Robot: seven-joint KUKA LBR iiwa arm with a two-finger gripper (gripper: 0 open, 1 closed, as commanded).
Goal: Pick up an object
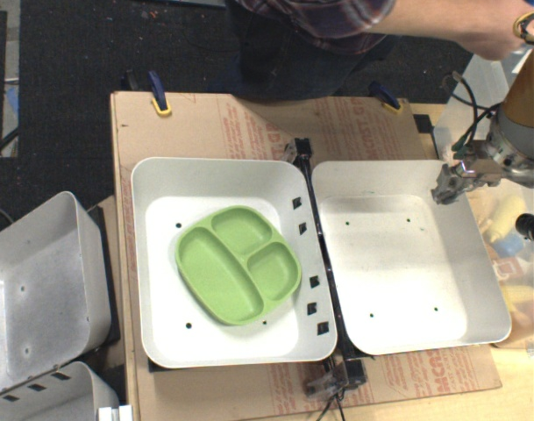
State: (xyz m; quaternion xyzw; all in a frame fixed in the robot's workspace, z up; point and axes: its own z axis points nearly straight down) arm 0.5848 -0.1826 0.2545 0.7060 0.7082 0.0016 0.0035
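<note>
Green divided plate (pixel 238 264) sits flat in the left bin (pixel 153 191), lower-left of frame, while the gripper (pixel 448 188) hangs over the right bin's (pixel 477 323) upper-right rim, apparently just staged, nowhere near grabbing it.

Grey arm with orange band (pixel 523 103) cut off by the picture's right edge; most of its body out of frame. Two-finger metal gripper (pixel 448 187) at the right white bin's (pixel 407 340) far right corner is small and blurred, finger state can't be told. Person in plaid shirt (pixel 310 3) cropped by the top edge, head hidden. Grey metal tub (pixel 34 296) cut off at the left edge. Yellowish and blue items (pixel 510 235) beyond the bench's right edge too blurred to identify.
</note>
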